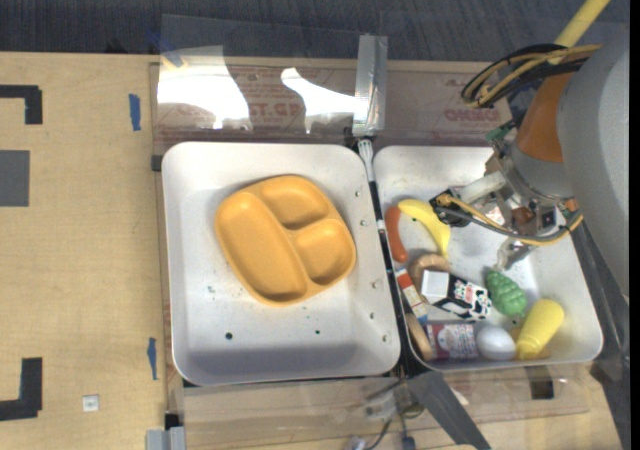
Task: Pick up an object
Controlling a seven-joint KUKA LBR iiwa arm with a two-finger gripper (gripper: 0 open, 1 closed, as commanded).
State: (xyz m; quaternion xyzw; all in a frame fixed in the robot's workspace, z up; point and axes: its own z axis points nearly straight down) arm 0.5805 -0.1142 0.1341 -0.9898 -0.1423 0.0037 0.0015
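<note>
While my wrist blocks the right white bin (590, 333), my gripper (512, 250) hangs above the green ridged toy (506, 293). I cannot tell its grip. The yellow banana (428, 223) lies just left, clutter half-hidden.

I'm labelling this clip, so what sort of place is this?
Probably a robotics lab grasping bench: a grey arm reaches over two white bins, one holding a yellow divided tray, the other toy clutter such as a banana.
</note>
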